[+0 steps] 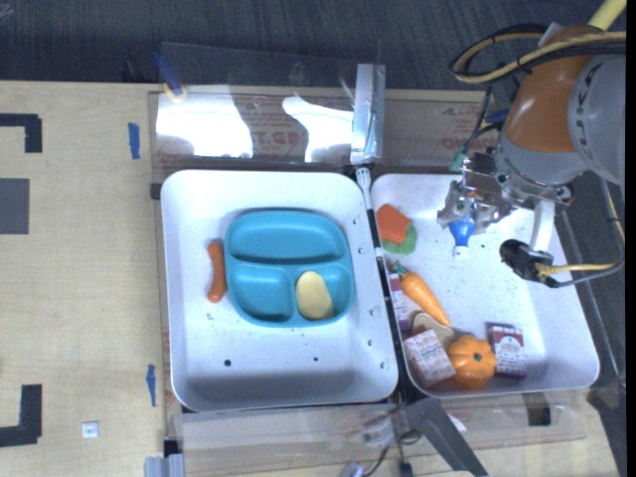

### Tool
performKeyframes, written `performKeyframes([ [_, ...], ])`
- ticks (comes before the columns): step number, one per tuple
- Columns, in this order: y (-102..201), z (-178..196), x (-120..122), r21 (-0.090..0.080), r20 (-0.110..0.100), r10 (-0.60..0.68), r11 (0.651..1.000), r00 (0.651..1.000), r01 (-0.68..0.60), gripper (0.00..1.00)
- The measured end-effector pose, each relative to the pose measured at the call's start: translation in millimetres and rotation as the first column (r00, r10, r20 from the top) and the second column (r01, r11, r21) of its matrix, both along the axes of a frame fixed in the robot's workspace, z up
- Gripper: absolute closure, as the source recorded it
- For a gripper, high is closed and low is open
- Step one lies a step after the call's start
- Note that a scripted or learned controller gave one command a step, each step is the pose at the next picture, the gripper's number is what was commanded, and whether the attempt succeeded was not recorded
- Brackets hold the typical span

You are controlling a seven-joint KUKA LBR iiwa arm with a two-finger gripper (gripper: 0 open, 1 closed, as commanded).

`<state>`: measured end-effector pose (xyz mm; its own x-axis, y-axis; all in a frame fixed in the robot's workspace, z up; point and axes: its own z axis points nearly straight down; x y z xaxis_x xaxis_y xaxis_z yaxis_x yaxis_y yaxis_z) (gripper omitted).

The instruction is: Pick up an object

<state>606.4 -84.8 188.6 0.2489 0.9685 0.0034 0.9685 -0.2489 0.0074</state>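
- Camera view: the grey arm (581, 107), with its orange band, reaches in from the right over the right bin (571, 316). Its gripper (467, 217) hangs above the bin's upper middle, clear of the objects below it.
- Whether the gripper is apart or together cannot be told from this slanted overhead angle; a small blue part shows at its tip, and nothing is seen clamped in it.
- Along the right bin's left wall lie an orange-and-green toy (394, 227) near the top and a carrot (424, 296) lower down, pointing diagonally.
- Clustered in the right bin's lower part: a small pumpkin (471, 358) between two printed packets (427, 354), with another packet (506, 344) just to its right.
- The left bin (189, 366) carries a blue divided tray (283, 241) at its centre, with a yellow, potato-like piece (314, 294) in the tray's lower right compartment.
- An orange sausage-shaped piece (215, 270) lies just beside the tray's left edge, on the bin floor.
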Motion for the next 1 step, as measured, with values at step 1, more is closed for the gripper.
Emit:
performKeyframes([
  [1,-3.8,-4.2,51.7,-0.002,-0.009,-0.281,0.96,0.96,0.281,1.0],
])
